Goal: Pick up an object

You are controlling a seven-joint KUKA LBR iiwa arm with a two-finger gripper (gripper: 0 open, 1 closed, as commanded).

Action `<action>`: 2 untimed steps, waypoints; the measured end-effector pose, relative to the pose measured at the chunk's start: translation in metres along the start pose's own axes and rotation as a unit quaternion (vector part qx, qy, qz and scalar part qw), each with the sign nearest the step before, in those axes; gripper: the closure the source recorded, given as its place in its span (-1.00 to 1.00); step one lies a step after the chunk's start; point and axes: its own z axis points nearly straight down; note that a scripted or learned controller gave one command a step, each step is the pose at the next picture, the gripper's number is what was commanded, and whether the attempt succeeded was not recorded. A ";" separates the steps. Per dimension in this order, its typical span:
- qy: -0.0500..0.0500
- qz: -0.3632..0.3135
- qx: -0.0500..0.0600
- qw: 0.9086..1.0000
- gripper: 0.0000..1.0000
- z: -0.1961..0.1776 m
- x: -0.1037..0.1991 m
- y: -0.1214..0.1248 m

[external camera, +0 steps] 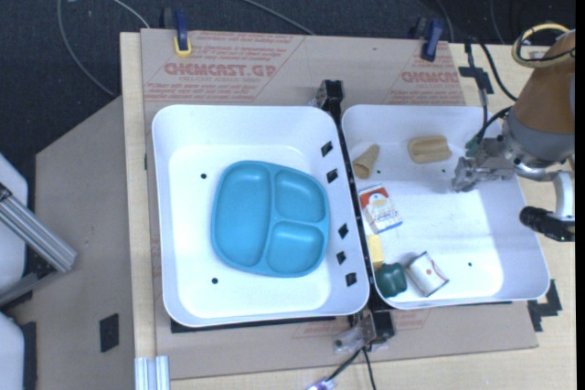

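Progress: I judge the task is at its start; nothing is lifted yet, and every object lies on the floor of the right bin (512,274).
What is left: the whole pick, that is descent, closing on an object, and lifting.
Candidates: a tan block (429,149) is nearest to the gripper; a tan cone-like piece (366,161), a red and white packet (380,208), a green object (391,279) and a small can (426,274) lie further toward the middle wall.
Left bin (174,196): I see a blue divided plate (271,219) there.
Gripper (466,178): it stands at the right bin's right side, just beside the tan block but apart from it.
Fingers: I cannot tell if they are open or closed; nothing is seen between them.
Arm (548,105): it reaches in from the right, the wrist pointing down over the bin.
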 end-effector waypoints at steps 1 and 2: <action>-0.001 0.000 -0.002 1.000 1.00 -0.063 0.006 0.002; -0.001 0.000 -0.003 1.000 1.00 -0.118 0.006 0.004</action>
